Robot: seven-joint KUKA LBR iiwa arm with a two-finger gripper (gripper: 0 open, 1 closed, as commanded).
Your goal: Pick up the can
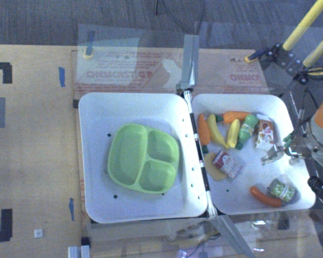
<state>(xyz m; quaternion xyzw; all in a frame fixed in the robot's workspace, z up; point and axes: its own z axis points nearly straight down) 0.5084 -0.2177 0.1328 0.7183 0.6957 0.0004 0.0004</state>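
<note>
A small silver can [281,191] with a green label lies on its side in the right bin [242,102], near the front right corner. My gripper [280,155] hangs over the right side of that bin, a little behind and above the can. Its fingers stand apart with nothing between them. The grey arm comes in from the right edge, with its orange band just showing.
A red sausage [265,196] lies against the can's left side. A red-and-white package [227,164], banana [218,131], two carrots, a green bottle [247,127] and a small carton [264,134] also fill the right bin. A green divided plate [144,158] sits in the left bin.
</note>
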